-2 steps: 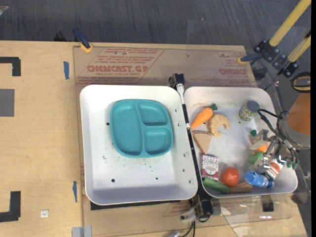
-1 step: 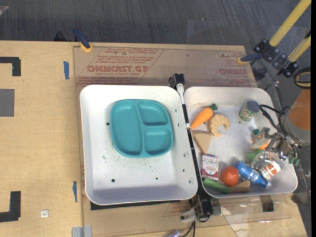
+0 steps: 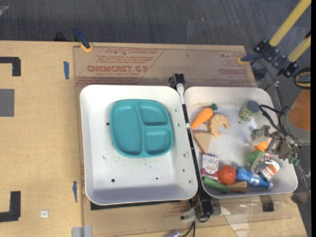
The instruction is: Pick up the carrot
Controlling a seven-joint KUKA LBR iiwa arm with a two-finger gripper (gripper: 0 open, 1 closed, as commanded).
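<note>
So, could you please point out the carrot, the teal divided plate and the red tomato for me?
carrot [image 3: 202,116], camera view, middle of its orange body.
teal divided plate [image 3: 122,132], camera view, floor of its large left compartment.
red tomato [image 3: 227,174], camera view, centre of its top.

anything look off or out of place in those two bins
Nothing looks spilled or broken. The right bin is crowded: the carrot lies near its left wall beside a croissant, with more toys jumbled along the near edge. The teal divided plate sits slightly askew in the left bin.
</note>
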